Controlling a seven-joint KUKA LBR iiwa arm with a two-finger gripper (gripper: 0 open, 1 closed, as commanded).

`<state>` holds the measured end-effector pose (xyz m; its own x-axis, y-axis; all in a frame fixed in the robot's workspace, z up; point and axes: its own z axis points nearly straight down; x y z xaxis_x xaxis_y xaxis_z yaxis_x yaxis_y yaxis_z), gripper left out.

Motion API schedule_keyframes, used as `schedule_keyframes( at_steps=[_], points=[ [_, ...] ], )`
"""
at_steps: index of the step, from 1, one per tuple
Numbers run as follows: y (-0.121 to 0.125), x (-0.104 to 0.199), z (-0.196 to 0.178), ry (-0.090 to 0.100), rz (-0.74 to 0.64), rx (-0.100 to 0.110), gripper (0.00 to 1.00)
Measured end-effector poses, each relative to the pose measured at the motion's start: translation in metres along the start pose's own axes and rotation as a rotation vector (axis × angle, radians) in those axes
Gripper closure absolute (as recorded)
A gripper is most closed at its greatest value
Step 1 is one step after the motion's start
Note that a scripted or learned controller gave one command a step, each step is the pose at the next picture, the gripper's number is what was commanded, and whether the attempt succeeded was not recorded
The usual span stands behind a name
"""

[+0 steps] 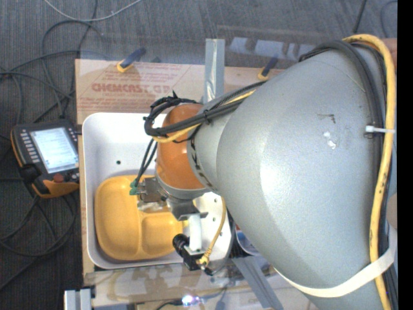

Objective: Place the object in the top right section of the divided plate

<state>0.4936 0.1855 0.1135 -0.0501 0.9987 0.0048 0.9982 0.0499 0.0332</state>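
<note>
Your arm (290,173) hangs low over the plate (119,221) in the left bin (113,131), likely to place; grip state you cannot tell.

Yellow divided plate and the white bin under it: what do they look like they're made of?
The yellow divided plate looks like moulded plastic or melamine: uniform colour, rounded section ridges, soft semi-gloss sheen. The white bin also looks like plastic, smooth and slightly glossy with rounded corners and an even, thin rim. Neither shows grain or metallic glare, though the exact material can't be confirmed by sight.
</note>
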Motion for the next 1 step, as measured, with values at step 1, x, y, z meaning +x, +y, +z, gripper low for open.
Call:
schedule_keyframes(
  at_steps=[1],
  points=[
    [0.0497, 0.0310, -0.0863, -0.003, -0.376, 0.036, 1.00]
  ],
)
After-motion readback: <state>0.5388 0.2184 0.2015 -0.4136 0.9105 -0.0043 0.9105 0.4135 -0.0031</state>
